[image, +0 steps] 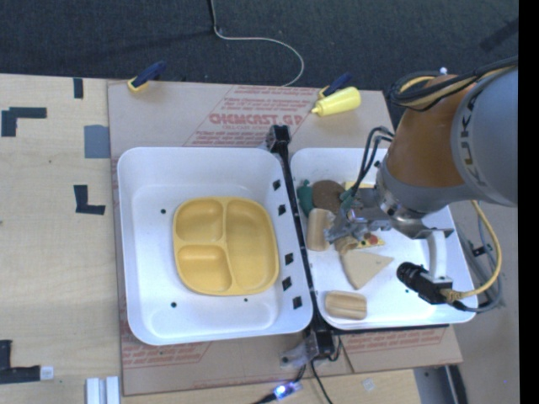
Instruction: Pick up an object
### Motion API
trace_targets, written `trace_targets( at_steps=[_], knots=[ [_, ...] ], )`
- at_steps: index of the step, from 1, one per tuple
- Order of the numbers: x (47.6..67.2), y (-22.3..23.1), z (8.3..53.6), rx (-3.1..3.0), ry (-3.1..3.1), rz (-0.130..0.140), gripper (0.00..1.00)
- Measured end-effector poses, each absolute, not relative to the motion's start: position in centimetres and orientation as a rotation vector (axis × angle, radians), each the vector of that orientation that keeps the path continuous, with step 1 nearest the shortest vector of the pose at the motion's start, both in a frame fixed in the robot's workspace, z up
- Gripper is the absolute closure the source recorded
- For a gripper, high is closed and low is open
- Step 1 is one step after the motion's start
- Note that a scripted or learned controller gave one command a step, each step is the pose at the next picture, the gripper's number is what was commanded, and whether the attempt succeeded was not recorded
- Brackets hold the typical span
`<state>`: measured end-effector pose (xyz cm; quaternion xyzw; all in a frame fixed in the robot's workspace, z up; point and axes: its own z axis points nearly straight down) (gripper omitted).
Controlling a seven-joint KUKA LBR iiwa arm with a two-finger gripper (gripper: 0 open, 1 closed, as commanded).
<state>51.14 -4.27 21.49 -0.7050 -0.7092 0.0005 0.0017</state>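
Reach phase: gripper low in the right bin.
We cannot tell its finger state; next, we judge, a closing on the tan wedge.

We look down from one fixed camera above the bench, tilted at a slant, far enough back to take in both white bins whole. The left bin, with its yellow divided plate, sits near the middle of our view; the right bin lies just beside it. Beyond the left bin we see cardboard and dark carpet. The arm enters past the right bin.
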Motion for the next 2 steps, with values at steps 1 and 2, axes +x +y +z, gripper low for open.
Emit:
trace_targets(
  at_steps=[1,2],
  knots=[
    [51.5,0.5,22.1,-2.212,-2.227,0.001,1.0],
    [50.0,2.5,21.9,-2.216,-2.222,0.005,1.0]
  ],
)
